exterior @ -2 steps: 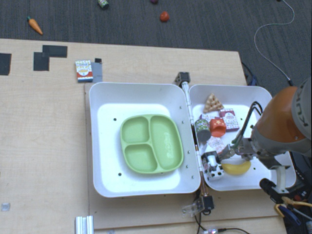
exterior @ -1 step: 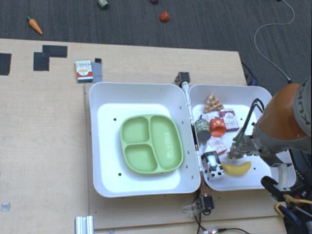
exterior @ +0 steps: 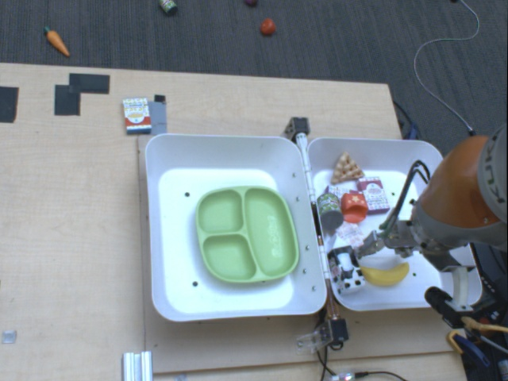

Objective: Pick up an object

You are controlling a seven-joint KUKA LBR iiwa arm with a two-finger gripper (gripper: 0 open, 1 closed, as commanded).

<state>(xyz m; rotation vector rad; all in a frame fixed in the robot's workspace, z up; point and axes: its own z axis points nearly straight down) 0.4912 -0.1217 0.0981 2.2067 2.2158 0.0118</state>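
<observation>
Approach step; gripper (exterior: 349, 267) down in right bin (exterior: 429, 153), just beside banana (exterior: 386, 274); can't tell how it's set or if it's got anything; next: settle over banana, clamp, lift

The arm (exterior: 468, 193) is bulky and rounded, with a broad orange band above a grey wrist section. A thin black cable (exterior: 406, 187) loops along it, and the gripper (exterior: 343, 265) looks black-and-white.

Bright, even overhead light, soft shadows, mild glare on the white bins (exterior: 230, 153), slightly soft focus.
</observation>
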